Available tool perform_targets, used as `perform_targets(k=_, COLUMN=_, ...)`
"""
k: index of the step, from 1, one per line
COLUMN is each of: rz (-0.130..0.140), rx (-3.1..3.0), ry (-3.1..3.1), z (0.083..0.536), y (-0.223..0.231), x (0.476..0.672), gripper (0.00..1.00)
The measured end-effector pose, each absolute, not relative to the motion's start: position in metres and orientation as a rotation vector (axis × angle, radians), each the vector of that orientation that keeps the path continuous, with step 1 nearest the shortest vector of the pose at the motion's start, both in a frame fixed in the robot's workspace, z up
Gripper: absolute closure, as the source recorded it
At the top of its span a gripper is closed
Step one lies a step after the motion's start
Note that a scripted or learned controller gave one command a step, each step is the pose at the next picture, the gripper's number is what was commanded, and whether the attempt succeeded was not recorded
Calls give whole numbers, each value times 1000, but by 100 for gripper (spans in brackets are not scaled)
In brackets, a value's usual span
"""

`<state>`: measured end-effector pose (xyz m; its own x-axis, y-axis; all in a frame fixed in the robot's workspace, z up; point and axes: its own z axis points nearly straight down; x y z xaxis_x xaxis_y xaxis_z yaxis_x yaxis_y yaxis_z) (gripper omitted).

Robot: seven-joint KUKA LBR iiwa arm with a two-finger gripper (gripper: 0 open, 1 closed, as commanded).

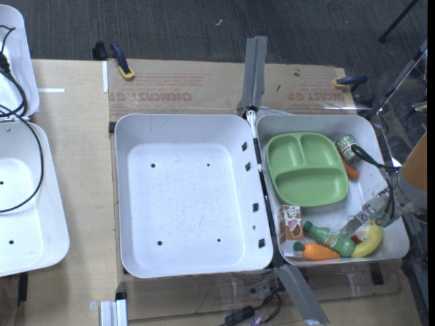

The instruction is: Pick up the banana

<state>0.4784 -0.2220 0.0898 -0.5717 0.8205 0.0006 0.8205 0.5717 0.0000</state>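
The yellow banana (370, 242) lies in the front right corner of the right bin (306, 122), curved along the bin's wall. My gripper (360, 221) reaches in from the right and hangs low just above and to the left of the banana, close to its upper end. I see nothing held in it. The grey arm with its orange band (414, 172) stands over the bin's right edge.
A green bottle (331, 238) and an orange carrot (318, 251) lie right beside the banana. A juice box (291, 223) stands at the bin's front left. A green divided plate (306, 170) and a can (346, 145) sit further back. The left bin (183, 195) adjoins.
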Motion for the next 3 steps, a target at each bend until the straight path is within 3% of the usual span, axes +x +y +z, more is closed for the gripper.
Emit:
perform_targets(k=1, rz=-4, rx=-1456, ry=-2783, z=97, y=-221, x=480, gripper=100)
perform_targets(k=2, rz=-1, rx=-1456, ry=-2782, z=97, y=-222, x=479, gripper=0)
perform_targets(k=3, rz=-1, rx=-1456, ry=-2782, z=97, y=-222, x=479, gripper=0)
